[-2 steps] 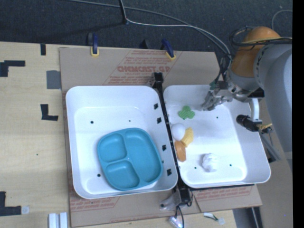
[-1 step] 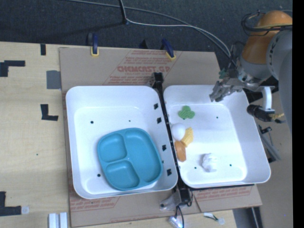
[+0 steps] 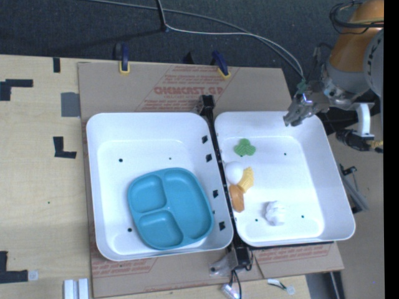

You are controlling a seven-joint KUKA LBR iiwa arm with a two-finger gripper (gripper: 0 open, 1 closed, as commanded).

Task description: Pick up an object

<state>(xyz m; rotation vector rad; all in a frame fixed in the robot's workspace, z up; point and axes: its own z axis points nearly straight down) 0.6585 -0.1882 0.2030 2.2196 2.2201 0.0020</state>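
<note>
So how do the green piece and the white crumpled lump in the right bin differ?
The green piece is flat and lobed; the white lump is bulky and crumpled. The green piece lies toward the bin's far end, nearer the pincer; the white lump lies toward the near end. The green stands out against the bin; the white blends in. Both are small and lie alone.

Both white bins [image 3: 106,142] look like smooth, slightly glossy plastic, as does the blue divided tray [image 3: 169,208]. They sit on matt brown cardboard [image 3: 181,89] over a pale wood-grain bench [image 3: 37,185]. The white lump [image 3: 274,212] at near right looks like crumpled paper.

Blue divided plate [image 3: 169,208] in left bin [image 3: 100,136], on cardboard sheet [image 3: 181,89].
</note>
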